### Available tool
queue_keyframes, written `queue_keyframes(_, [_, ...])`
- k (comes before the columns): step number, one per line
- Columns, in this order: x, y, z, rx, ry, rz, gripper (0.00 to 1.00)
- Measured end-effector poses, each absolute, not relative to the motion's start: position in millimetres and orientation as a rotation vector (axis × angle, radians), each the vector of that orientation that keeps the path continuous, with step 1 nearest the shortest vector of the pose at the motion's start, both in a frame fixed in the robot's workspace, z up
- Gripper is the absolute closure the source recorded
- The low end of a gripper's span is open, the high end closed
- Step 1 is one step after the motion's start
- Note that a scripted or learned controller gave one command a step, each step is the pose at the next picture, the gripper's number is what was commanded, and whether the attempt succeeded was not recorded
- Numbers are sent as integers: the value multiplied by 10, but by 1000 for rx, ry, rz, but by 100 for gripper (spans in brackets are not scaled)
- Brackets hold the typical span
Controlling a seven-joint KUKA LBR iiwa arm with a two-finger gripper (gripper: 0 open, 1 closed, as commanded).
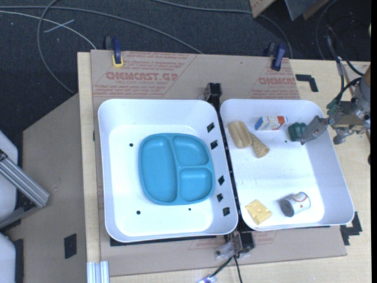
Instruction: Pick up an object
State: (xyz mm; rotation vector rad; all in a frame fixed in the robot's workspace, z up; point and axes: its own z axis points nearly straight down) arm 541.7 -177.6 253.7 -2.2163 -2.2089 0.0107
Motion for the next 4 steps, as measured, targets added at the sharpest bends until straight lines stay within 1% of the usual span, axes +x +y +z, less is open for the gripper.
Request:
queue_keyframes(1, [5441, -1771, 2604, -2220, -2221, 0, 0])
queue_keyframes(2, [5423, -1678, 2132, -2218, -2218, 2, 0])
queue_keyframes(3, [5470, -1587, 1569, -2216, -2217, 4, 0])
queue_keyframes(4, [5393, -1632, 980, -2218, -2215, 4, 0])
